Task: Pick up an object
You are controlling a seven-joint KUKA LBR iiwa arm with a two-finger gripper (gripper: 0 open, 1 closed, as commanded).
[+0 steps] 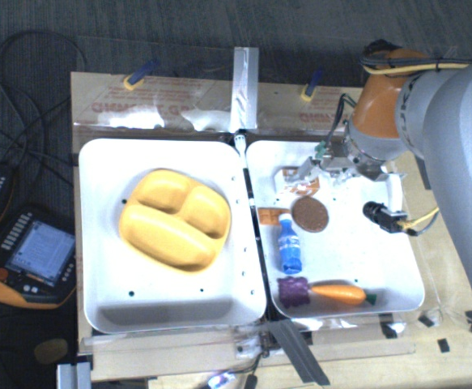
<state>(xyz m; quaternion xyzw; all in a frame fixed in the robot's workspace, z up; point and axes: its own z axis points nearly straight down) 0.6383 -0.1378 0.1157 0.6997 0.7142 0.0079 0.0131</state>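
Two bins (90, 217); jaws (300, 173) over the right one near a brown disc (309, 215), seemingly apart, empty.

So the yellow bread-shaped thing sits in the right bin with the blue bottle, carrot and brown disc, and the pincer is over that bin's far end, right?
Not quite. The camera view shows the yellow bread-shaped thing alone in the left bin. The blue bottle, carrot and brown disc do lie in the right bin, and the pincer is over that bin's far end.
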